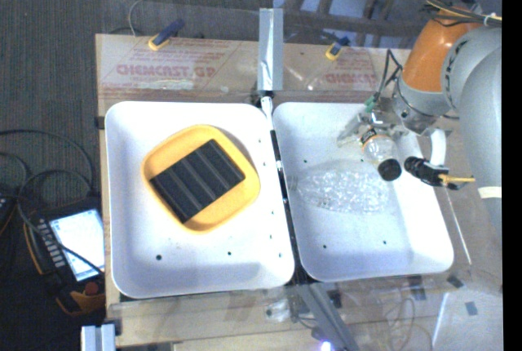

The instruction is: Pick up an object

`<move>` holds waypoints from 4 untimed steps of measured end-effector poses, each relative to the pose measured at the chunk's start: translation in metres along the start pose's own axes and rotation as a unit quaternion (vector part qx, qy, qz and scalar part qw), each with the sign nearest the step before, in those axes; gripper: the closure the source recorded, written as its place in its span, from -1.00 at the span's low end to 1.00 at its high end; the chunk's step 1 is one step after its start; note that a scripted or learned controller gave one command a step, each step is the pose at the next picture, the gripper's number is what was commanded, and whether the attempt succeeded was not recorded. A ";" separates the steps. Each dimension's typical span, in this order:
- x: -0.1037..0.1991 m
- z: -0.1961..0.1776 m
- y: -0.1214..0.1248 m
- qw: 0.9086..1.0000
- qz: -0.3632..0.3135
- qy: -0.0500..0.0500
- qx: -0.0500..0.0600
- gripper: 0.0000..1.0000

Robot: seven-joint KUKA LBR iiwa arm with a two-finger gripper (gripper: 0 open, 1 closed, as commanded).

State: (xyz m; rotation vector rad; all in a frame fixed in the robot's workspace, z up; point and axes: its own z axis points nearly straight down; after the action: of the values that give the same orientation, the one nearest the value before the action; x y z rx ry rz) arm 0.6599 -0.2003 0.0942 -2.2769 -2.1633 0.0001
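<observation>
The worktop (188, 72) is the largest thing here, a pale wooden board with faint red lettering under a glossy clear sheet, its near edge mostly covered by the 2 bins. The arm (473, 88) comes next, grey with an orange band, entering from the right; much of it is cut off by the picture's edge.

The left bin (130, 259) is a shallow white tray with rounded corners. The right bin (424, 251) sits just beside it, the 2 rims touching along a dark seam.

In the left bin lies a yellow object (245, 190), a rounded flat slab turned at a slant, with a dark ribbed panel (198, 179) covering most of its top. It lies a little above the middle of that bin, apart from the walls.

In the right bin, near the middle, lies a clear crinkled object (341, 188), perhaps plastic film or a bag; it is nearly see-through against the white floor and its outline is hard to trace.

The pincer (369, 133) hangs over the upper part of the right bin, just above that clear object. It is a tangle of metal, glassy parts and a black knob, so I cannot tell how it is set or whether anything is caught in it.

2 small yellow-and-blue clips (165, 33) sit on the worktop's far edge.
</observation>
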 end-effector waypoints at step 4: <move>-0.010 0.001 0.013 0.994 -0.106 0.009 0.004 -1.00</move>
State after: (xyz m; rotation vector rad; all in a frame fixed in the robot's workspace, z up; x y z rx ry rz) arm 0.6721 -0.2109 0.0927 -2.0229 -2.3782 -0.0111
